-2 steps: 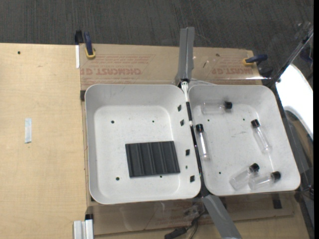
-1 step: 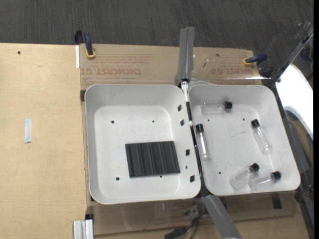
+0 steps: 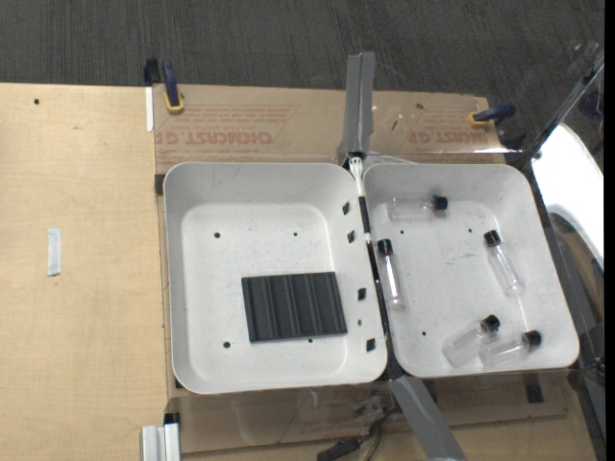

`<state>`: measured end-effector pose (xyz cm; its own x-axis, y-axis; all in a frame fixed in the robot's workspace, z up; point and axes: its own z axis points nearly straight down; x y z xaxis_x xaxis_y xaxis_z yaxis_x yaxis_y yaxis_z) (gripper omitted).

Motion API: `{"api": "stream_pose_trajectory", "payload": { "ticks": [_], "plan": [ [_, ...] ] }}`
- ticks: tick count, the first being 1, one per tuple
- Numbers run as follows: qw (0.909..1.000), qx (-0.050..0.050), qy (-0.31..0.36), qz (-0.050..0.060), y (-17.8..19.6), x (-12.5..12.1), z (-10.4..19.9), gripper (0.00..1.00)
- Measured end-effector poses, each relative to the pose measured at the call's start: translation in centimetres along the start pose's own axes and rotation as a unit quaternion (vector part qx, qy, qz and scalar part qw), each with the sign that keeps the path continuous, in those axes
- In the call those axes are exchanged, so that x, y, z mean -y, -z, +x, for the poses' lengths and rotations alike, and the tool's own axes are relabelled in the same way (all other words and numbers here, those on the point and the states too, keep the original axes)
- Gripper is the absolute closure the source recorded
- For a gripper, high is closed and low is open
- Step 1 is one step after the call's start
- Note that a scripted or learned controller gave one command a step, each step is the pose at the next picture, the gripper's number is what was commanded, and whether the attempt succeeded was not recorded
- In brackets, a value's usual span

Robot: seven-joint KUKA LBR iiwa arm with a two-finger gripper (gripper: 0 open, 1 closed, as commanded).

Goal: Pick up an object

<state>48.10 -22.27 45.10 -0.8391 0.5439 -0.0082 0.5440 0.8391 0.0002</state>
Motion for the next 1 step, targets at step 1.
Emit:
{"api": "stream_pose_trajectory", "payload": {
  "ticks": [1],
  "plan": [
    [1.0000, 0.002, 0.000, 0.000, 0.91, -0.08, -0.18, 1.00]
  ]
}}
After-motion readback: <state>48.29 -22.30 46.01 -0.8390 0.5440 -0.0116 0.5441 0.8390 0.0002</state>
